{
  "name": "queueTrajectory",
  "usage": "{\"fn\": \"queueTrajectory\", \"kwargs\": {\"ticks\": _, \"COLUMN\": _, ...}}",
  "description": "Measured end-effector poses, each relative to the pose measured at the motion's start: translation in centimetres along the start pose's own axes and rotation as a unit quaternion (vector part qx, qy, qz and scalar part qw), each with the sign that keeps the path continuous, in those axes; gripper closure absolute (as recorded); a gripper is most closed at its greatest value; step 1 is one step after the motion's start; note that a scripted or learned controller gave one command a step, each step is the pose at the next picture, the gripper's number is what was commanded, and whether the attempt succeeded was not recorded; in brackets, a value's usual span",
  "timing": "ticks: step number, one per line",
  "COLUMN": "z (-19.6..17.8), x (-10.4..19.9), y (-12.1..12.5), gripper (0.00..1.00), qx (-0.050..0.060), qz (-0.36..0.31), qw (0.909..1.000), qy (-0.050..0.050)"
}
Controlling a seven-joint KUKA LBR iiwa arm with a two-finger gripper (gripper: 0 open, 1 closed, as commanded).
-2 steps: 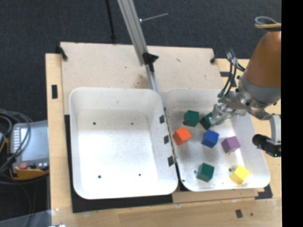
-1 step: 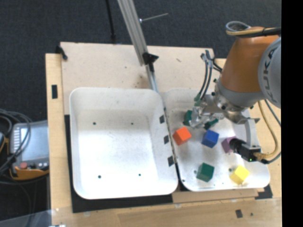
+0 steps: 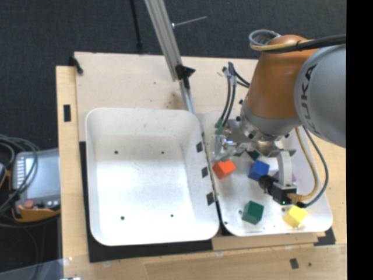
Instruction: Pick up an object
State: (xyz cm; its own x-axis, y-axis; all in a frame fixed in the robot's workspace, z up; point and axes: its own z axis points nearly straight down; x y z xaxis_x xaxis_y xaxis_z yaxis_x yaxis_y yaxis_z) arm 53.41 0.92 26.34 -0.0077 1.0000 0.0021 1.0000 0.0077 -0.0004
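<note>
In the right bin (image 3: 233, 223) lie several small blocks: an orange one (image 3: 224, 168) near the bin's left wall, a blue one (image 3: 259, 170) beside it, a green one (image 3: 253, 212) toward the front, and a yellow one (image 3: 295, 216) at the front right. My gripper (image 3: 229, 145) hangs low over the back left of this bin, just above the orange block. The grey and orange wrist hides the back of the bin. No block is seen lifted.
The left bin (image 3: 145, 174) adjoins the right one along a shared divider with black clips. A slanted aluminium rail (image 3: 166, 34) rises behind the bins. Cables loop around the wrist, and a black fitting (image 3: 278, 191) sits between the blue and yellow blocks.
</note>
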Motion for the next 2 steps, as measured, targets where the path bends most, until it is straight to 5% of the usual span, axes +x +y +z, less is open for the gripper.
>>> {"fn": "queueTrajectory", "kwargs": {"ticks": 2, "z": 0.9, "x": 8.9, "y": -0.7, "gripper": 1.00, "qx": 0.002, "qz": 0.000, "qw": 1.0000, "qy": 0.000}}
